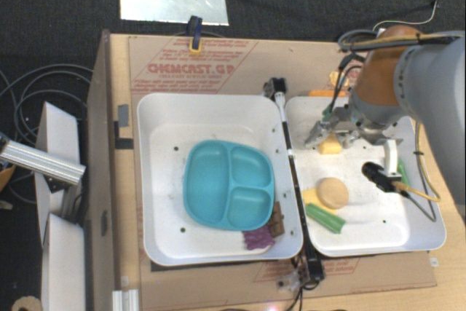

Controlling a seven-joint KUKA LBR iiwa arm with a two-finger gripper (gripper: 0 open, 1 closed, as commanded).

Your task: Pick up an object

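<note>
Reaching into right bin (373, 226), gripper (331, 133) at yellow block (330, 148)

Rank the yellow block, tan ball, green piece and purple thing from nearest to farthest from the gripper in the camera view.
1. Yellow block, right bin, right by the gripper.
2. Tan ball, right bin's middle.
3. Green piece, right bin's front.
4. Purple thing, left bin, front.

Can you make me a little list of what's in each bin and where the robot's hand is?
left bin: teal plate, purple thing, brown thing
right bin: yellow block, tan ball, green stick
hand: over the right bin, right by the yellow block
holding something: can't tell
</note>
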